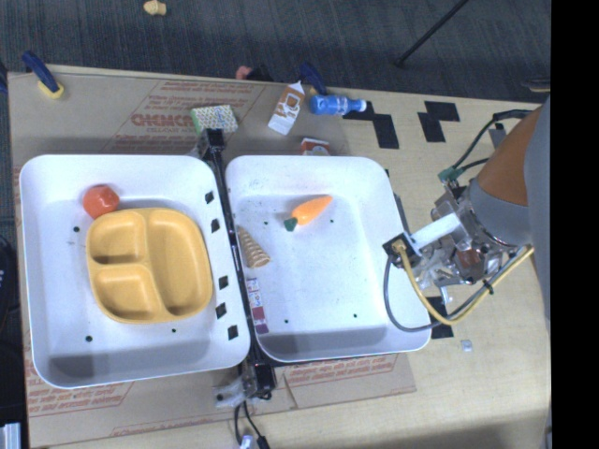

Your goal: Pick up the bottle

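The bottle (335, 106) lies on the bench (487, 382) beyond the right bin's (370, 171) far edge, outside both bins. The gripper (447, 271) hangs just past that bin's right edge; its state cannot be told. A carrot (309, 210) lies in the right bin, a yellow tray (150, 263) in the left bin (56, 181).

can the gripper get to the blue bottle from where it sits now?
Probably yes. The bottle lies on the bench behind the right bin, outside both bins, nothing on top of it. The gripper sits right of that bin; a carton lies close beside the bottle.
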`<action>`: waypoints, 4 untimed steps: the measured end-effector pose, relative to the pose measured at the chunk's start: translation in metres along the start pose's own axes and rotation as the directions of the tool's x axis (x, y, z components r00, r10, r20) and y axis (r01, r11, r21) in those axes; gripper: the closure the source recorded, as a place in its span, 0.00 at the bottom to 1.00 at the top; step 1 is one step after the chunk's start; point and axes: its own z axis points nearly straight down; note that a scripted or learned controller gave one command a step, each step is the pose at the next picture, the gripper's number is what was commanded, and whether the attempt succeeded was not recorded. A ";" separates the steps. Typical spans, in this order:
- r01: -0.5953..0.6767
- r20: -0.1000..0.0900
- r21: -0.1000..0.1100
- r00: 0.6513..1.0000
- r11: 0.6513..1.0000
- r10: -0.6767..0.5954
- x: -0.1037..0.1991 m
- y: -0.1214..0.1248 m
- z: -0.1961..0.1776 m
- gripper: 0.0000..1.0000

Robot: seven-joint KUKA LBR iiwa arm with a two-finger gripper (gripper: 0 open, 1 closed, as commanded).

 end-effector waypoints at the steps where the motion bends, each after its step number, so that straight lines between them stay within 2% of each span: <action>1: 0.028 0.000 0.001 1.000 1.000 -0.028 0.000 0.000 0.006 1.00; 3: 0.000 -0.003 -0.002 1.000 1.000 0.000 0.000 0.001 -0.007 1.00; 4: 0.000 -0.001 0.000 1.000 1.000 0.000 0.000 0.000 -0.002 1.00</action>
